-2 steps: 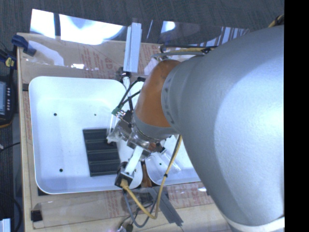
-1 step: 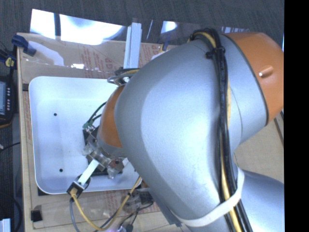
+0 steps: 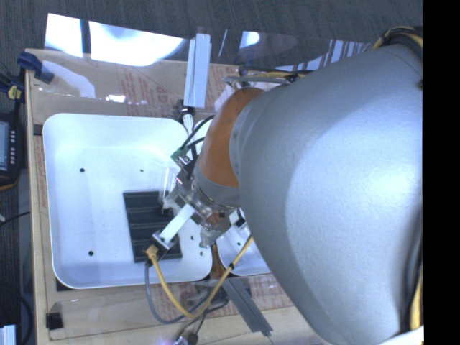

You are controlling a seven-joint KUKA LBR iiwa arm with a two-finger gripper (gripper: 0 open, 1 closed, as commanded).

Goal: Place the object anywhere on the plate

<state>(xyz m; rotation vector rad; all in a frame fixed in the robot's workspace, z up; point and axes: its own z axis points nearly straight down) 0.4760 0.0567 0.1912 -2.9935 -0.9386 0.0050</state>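
One dark ribbed slab (image 3: 141, 221), probably the object, lies flat in the left bin (image 3: 79, 207) beneath the hand (image 3: 181, 203); it looks stiff and light, best pinched across an edge; whether the hand grips, I cannot tell

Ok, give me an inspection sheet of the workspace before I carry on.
surface: left bin in view; right bin mostly hidden under the arm.
job's things: dark ribbed tray, possibly the plate, lying in the left bin.
clutter: nothing seen.
grippers: gripper over the tray's right edge.
cables: wire bundle at the wrist.
surroundings: blue clamp at the far left corner of the bench; dark carpet beyond.
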